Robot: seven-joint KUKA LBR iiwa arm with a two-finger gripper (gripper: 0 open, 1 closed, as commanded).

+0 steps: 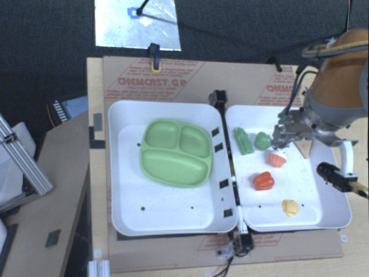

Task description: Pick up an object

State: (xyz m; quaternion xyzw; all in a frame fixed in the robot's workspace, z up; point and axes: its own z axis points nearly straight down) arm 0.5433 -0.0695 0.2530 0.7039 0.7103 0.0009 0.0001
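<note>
Four small toy foods lie in the right bin (328, 212) beneath me: a long green piece (243, 141) near the divider, a rounder green piece (263, 140) just beside it, a red pepper-like piece (264, 181) nearer the middle, and a yellow piece (290, 207) toward the front edge. A pale orange piece (277, 160) sits directly under my gripper (279, 143), touching or nearly touching it, and that is the one I judge to be my target. At this slant I cannot tell how my gripper is set, nor whether the orange piece is caught in it or merely lying below; I do not count it as held. The left bin (127, 212) carries a green divided plate (176, 152), well apart from my work. These pieces look like hollow plastic, so I expect the orange one to be light, stiff and somewhat slick, likely to squirt sideways if pinched on a curved flank. My best hold would be across its narrower middle, coming straight down, with the round green piece close enough on the left that I may nudge it.
</note>
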